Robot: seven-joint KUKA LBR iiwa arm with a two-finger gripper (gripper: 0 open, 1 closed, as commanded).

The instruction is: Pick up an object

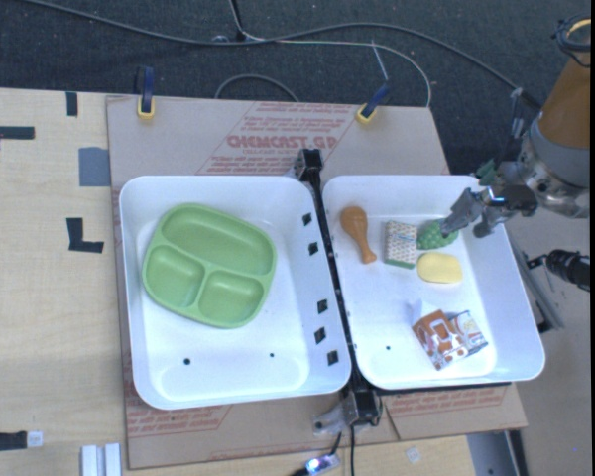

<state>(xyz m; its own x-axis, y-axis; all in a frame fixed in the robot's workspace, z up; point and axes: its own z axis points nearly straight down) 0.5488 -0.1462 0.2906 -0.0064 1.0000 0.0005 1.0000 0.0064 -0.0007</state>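
Bench with two white bins; arm entered from the right over the right-hand bin.

The left bin [139,365] contained a green divided plate [209,265] with three compartments, lying flat toward the bin's upper left. A black divider strip [324,266] separated the two bins. The right bin [521,296] contained, from left to right: a brown drumstick-shaped toy [357,232] near the divider; a small pale printed packet [401,243] just beside it; a yellow oval object [439,268] below and right of the packet; and an orange-and-white packet [449,337] near the front edge, well apart from the rest. The gripper [454,220] was positioned over the upper right of this bin, its fingers clenched on a small green object [432,235], which sat just above the yellow oval.
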